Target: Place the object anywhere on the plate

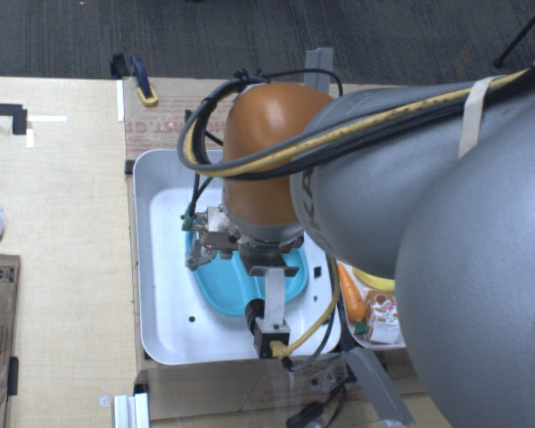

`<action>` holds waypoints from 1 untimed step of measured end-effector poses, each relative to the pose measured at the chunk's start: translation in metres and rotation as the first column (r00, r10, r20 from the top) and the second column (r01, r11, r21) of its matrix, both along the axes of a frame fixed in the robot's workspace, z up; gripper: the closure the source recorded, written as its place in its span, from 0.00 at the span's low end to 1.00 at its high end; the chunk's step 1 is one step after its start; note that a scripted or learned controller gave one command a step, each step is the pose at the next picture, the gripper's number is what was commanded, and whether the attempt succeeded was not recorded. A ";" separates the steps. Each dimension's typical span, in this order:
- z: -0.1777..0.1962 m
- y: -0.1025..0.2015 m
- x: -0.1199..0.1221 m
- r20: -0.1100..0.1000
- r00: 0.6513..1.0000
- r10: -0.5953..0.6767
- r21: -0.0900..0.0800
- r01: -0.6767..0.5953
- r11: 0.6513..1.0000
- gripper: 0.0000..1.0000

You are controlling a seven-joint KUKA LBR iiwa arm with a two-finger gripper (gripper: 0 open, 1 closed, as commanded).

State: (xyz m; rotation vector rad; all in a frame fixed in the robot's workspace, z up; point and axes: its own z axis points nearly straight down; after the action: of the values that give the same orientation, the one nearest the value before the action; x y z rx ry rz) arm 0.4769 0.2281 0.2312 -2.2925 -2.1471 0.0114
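The gripper (212,239) hangs over the blue plate (216,288); whether it grips, I cannot tell. Left of it, the white bin (160,239) floor is bare. Right of it, a carrot (351,297) lies in the neighbouring bin.

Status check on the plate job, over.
Gripper over blue plate, left bin. Carrying anything: cannot tell, wrist covers it. Carrot, banana off plate, to its right.
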 end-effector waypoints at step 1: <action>0.026 0.000 0.001 0.003 0.992 -0.126 0.000 0.126 0.992 0.00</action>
State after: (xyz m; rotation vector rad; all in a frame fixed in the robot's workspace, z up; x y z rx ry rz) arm 0.4777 0.2280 0.2576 -2.4243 -1.9998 0.0073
